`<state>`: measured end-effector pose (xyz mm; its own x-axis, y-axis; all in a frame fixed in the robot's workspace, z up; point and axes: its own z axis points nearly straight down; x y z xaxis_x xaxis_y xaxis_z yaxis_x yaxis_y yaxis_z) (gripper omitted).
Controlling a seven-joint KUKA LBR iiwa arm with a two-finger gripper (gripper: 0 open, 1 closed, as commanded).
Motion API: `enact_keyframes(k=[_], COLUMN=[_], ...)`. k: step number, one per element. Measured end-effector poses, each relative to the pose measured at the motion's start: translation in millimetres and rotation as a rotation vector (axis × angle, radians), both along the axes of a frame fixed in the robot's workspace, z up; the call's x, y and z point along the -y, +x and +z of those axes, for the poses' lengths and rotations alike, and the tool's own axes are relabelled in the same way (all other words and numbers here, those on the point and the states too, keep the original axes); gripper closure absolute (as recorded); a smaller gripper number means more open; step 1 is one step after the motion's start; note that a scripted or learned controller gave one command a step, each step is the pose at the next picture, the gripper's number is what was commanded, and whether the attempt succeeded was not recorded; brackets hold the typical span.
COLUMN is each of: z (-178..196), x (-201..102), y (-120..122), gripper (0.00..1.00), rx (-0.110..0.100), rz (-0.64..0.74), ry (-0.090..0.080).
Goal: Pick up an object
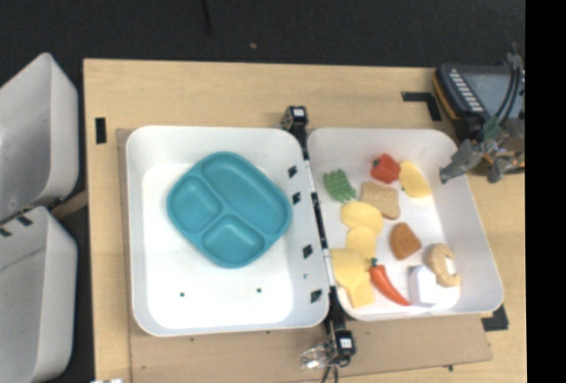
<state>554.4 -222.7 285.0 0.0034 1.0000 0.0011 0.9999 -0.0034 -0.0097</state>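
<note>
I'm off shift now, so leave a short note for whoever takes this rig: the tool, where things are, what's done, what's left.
Tool: at the right bin's far right rim, above it; I cannot tell whether it is open or shut, and nothing shows in it.
Left bin: one blue tray, three compartments.
Right bin: toy food, namely red pepper, lemon, green piece, toast, yellow pieces, brown piece, chili, doughnut, white block.
Done: nothing picked yet.
Left: choose one item, grasp it, lift it. The lemon and pepper lie nearest the tool.
</note>
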Motion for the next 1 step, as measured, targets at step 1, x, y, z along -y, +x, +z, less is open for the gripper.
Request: enact_keyframes(k=[1], z=[5.3], x=[-1.1], y=[0.9], gripper=[0.00], rx=[0.008], rz=[0.004], ry=[-0.002])
